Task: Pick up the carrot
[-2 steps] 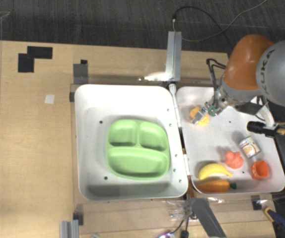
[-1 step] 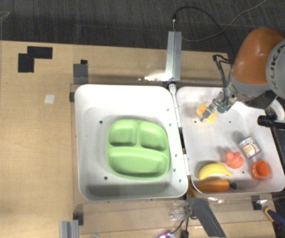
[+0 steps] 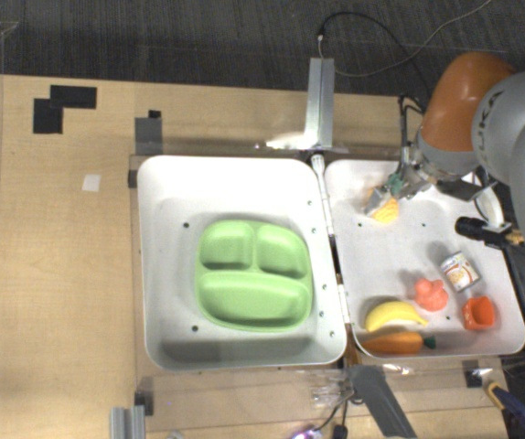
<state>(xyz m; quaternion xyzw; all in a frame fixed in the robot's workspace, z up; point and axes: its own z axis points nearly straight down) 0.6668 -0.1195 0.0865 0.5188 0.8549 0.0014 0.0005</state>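
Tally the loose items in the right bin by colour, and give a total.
Yellow: 2, the banana and a small piece under the gripper
Orange: 2, the carrot and a cup
Pink: 1, a toy
White: 1, a labelled can
Total: 6

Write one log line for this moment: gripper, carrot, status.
gripper: far end of right bin, over yellow item | carrot: near edge, beside banana | status: not picked

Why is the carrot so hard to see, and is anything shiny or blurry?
In the camera view the carrot lies in shadow against the bin's near wall, partly behind the banana; the white bins glare softly near their top rims; the gripper looks small and slightly blurred.
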